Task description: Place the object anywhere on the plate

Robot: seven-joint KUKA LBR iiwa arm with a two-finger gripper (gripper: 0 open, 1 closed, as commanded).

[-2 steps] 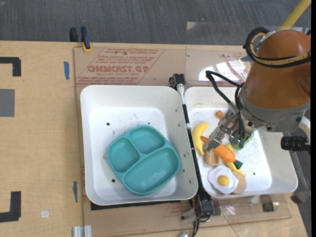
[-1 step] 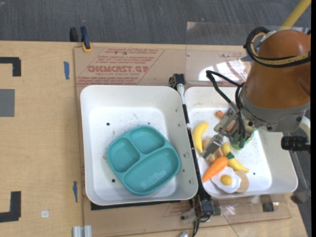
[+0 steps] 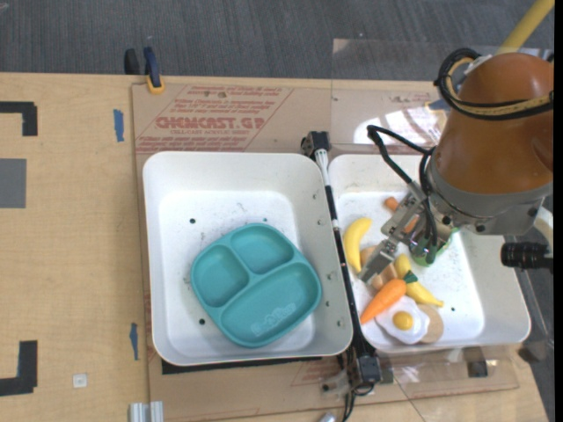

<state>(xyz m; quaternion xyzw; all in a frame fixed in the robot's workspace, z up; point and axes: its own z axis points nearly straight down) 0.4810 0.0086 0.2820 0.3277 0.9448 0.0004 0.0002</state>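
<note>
Gripper [image 3: 398, 237]: down in the right bin, at the end of the grey and orange arm [image 3: 493, 130] reaching in from 3 o'clock. Two metal fingers [image 3: 383, 255] pointing toward 7 o'clock, standing a narrow gap apart; nothing seen held between them. Tips close above the pile of toy food, just beside the banana; cannot tell if touching.

Plate [image 3: 255, 284]: teal, three compartments, lying in the left bin [image 3: 176, 200], toward its 6 o'clock side. Nothing on it.

Right bin [image 3: 501, 315]: white, shallow, side by side with the left one, holding all the toy food.

Banana [image 3: 355, 243]: yellow, curved, at 9 o'clock from the finger tips, near the bin's left wall.

Carrot [image 3: 383, 299]: orange with green top, lying slanted at 6 o'clock from the fingers.

Fried egg [image 3: 405, 322]: white with yellow middle, at 5 o'clock from the carrot, touching it.

Second yellow piece [image 3: 424, 295]: small, at 3 o'clock from the carrot.

Green piece [image 3: 426, 255]: small, under the wrist, partly hidden, kind not clear.

Small orange piece [image 3: 391, 204]: alone at 12 o'clock from the fingers.

Cardboard sheet [image 3: 220, 112]: with red print, under both bins.
</note>
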